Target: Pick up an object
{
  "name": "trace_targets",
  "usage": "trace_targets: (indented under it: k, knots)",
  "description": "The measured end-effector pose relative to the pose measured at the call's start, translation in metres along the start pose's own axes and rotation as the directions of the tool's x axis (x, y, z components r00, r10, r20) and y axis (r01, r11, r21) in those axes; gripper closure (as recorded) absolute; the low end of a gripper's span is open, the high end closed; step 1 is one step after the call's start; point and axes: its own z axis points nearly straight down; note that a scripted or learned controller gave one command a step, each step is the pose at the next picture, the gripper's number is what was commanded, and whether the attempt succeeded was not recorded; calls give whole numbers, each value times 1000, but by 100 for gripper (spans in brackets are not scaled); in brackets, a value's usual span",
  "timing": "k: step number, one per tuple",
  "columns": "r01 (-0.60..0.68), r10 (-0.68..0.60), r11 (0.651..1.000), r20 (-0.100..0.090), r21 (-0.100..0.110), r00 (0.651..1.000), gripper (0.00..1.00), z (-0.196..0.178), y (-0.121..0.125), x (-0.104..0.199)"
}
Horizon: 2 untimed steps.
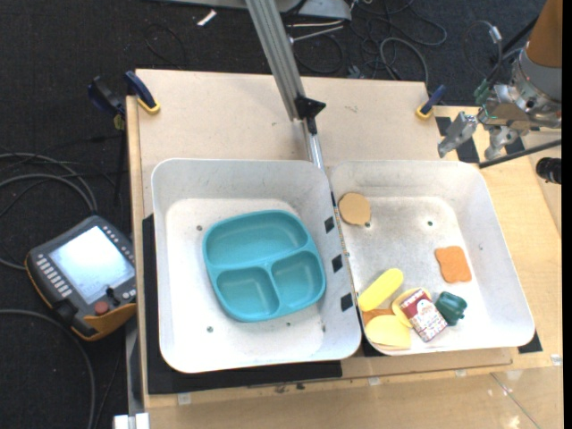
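My gripper (483, 138) hangs at the upper right, above the bench just beyond the far rim of the right bin (497, 231). Its fingers stand apart with nothing between them. Low in the right bin lie a yellow banana-shaped piece (381, 287), a yellow rounded piece (388, 332), a small red and white box (422, 316) and a dark green item (451, 307), all close together. An orange block (453, 263) lies alone toward the right wall. A tan disc (354, 209) sits near the bin's far left corner.
The left bin (170, 239) holds a teal divided plate (264, 264). A slanted metal pole (275, 43) ends at the bins' shared far edge. Clamps (143, 93) (429, 104) grip the bench's back corners. A teach pendant (80, 275) lies on the floor at left.
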Motion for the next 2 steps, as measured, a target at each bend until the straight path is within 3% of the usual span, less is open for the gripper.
trace_targets:
  k: [1, 2]
  knots:
    - [0, 0, 1000, 0, 1, 1000, 0, 0, 0, 0]
    - [-3, 3, 1000, -2, 6, 1000, 0, 64, -3, 2]
